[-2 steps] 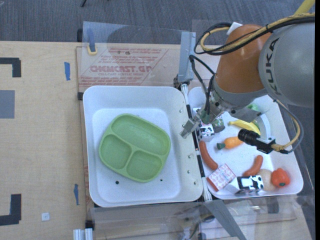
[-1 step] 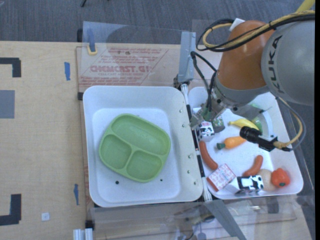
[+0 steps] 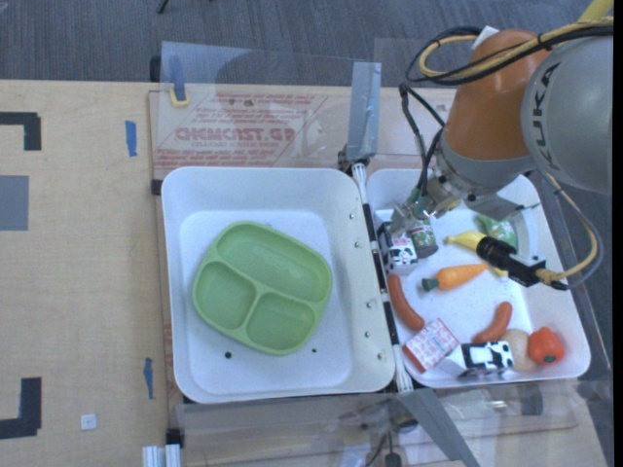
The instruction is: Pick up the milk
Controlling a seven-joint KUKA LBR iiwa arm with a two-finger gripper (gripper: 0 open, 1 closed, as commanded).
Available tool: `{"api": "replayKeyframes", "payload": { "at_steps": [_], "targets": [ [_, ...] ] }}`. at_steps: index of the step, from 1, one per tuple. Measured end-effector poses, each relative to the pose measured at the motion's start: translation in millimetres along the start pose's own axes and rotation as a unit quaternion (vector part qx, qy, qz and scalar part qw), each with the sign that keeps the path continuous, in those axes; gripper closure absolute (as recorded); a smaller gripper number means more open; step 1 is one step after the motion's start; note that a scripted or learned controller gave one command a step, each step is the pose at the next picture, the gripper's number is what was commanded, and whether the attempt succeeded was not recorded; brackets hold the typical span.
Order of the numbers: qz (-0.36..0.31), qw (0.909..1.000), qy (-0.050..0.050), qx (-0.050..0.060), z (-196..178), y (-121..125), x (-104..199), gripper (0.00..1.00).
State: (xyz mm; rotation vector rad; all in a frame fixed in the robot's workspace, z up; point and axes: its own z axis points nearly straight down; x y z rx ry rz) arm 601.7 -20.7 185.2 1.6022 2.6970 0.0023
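One claw poised over milk

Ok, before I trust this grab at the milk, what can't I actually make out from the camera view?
- The hand: the grey-and-orange arm overhangs it, so its grip is unreadable.
- Small cow-patterned milk carton by the right white bin's left wall: its top sits under the hand; contact is unclear.
- Green item near the yellow banana: partly covered by the arm, too small to identify.

Layout: the left bin holds a divided plate. In the right bin, the gripper sits over a milk carton by the left wall, with a carrot to its right and a second carton near the front edge.
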Motion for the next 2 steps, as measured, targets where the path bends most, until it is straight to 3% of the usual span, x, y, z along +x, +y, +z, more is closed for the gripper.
{"api": "replayKeyframes", "payload": {
  "at_steps": [1,2],
  "targets": [
    [0.162,0.9868,0.0,0.001,0,-15,-17,1.0],
    [0.191,0.9815,0.002,0.003,1,-17,39,1.0]
  ]
}}
